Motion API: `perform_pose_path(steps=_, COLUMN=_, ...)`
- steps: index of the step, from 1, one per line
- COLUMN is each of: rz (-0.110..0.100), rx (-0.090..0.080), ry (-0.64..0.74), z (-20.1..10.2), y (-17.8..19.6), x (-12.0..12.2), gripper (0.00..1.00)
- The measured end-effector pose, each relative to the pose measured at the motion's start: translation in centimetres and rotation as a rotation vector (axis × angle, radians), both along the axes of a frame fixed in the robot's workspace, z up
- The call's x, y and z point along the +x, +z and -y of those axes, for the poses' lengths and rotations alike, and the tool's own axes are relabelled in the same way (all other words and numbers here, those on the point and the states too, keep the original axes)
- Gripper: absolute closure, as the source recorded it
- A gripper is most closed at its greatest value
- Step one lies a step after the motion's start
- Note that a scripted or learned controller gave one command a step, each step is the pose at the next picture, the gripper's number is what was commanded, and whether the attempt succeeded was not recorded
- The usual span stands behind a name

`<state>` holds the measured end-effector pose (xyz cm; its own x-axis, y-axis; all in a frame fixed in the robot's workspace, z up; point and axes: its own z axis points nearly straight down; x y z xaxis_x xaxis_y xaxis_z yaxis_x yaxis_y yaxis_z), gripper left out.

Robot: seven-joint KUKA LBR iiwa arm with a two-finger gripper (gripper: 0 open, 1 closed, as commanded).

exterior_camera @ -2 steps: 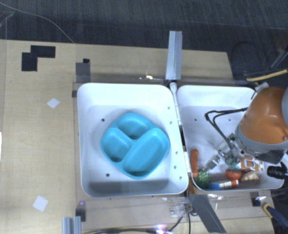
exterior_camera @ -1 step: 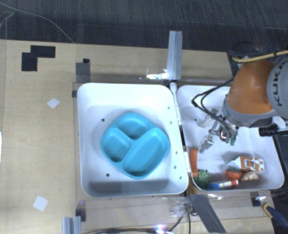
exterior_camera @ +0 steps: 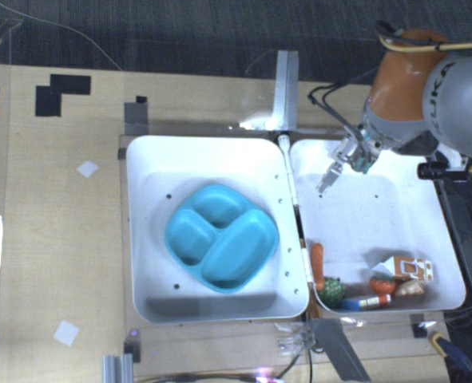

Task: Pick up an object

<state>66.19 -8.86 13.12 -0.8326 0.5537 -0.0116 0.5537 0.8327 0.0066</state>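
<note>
Camera view, from above the desk [exterior_camera: 52, 214]: two white bins are sitting side by side. The left bin [exterior_camera: 144, 214] is holding a blue divided tray [exterior_camera: 221, 236], lying flat near its middle.

The right bin [exterior_camera: 427, 206] has its objects gathered along the near edge. An orange carrot-like piece [exterior_camera: 318, 265] is lying along the left wall, with a green leafy item [exterior_camera: 331, 290] just beside it at the corner. A blue and red marker-like stick [exterior_camera: 366, 302] is lying next to that, then a small red item [exterior_camera: 382, 286], and a white and orange carton [exterior_camera: 409, 269] is leaning over it, with a tan lump [exterior_camera: 410, 290] below.

The arm is reaching in from the right. The gripper [exterior_camera: 325, 183] is hanging over the far left part of the right bin, well apart from the objects. The fingers [exterior_camera: 328, 179] are looking closed together into one thin tip, with nothing between them.
</note>
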Motion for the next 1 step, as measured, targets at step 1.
perform_pose_path(steps=1, rz=-0.001, rx=0.002, ry=-0.133, z=-0.48, y=-4.24, x=-5.74, gripper=0.0)
